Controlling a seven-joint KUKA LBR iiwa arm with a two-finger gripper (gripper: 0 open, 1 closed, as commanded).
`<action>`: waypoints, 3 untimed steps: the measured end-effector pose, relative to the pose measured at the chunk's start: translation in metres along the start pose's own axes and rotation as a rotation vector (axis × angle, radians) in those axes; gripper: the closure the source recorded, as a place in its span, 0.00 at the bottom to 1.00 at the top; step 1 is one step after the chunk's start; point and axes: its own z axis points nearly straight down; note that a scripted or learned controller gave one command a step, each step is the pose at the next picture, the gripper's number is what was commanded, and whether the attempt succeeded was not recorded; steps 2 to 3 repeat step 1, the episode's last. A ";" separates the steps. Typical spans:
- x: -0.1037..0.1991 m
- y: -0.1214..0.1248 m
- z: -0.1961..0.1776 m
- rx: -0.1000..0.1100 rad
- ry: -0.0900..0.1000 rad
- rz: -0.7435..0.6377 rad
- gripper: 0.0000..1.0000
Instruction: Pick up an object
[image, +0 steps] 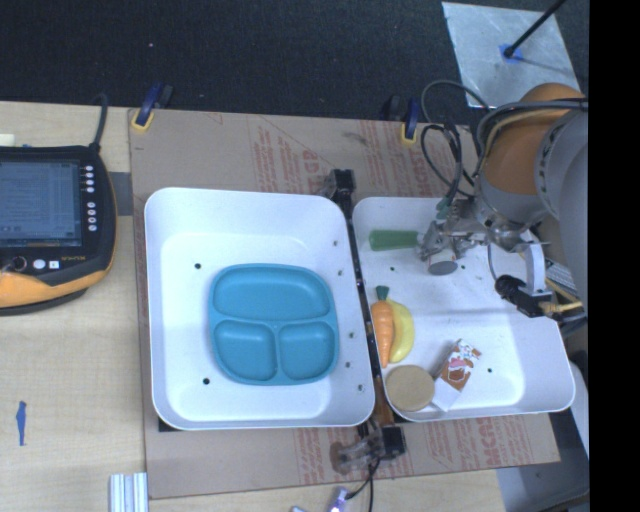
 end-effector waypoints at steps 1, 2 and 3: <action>0.088 -0.010 -0.090 -0.002 0.002 0.005 1.00; 0.088 -0.010 -0.090 -0.002 0.002 0.005 1.00; 0.088 -0.010 -0.090 -0.002 0.002 0.005 1.00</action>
